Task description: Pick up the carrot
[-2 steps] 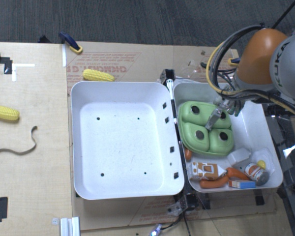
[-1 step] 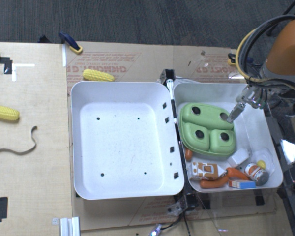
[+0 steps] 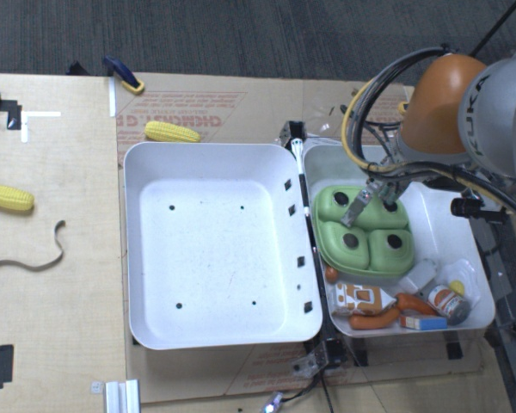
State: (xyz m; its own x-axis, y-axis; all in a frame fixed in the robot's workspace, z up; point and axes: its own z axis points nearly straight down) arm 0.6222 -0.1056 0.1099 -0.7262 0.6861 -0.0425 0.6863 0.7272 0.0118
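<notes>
The carrot (image 3: 415, 303) is a small orange piece lying near the front of the right bin (image 3: 464, 231), among other small items. My gripper (image 3: 374, 203) hangs over the back of that bin, just above a green moulded tray (image 3: 365, 235) with round hollows. Its two fingers stand apart and open, with nothing between them. The carrot is well in front of the gripper and slightly to its right, apart from it.
Beside the carrot lie an orange-brown sausage shape (image 3: 375, 318), a printed carton (image 3: 359, 297), a blue box (image 3: 423, 322) and a small jar (image 3: 451, 301). The left bin (image 3: 146, 256) adjoins. Two corn cobs (image 3: 170, 132) (image 3: 7, 198) lie on the bench outside.
</notes>
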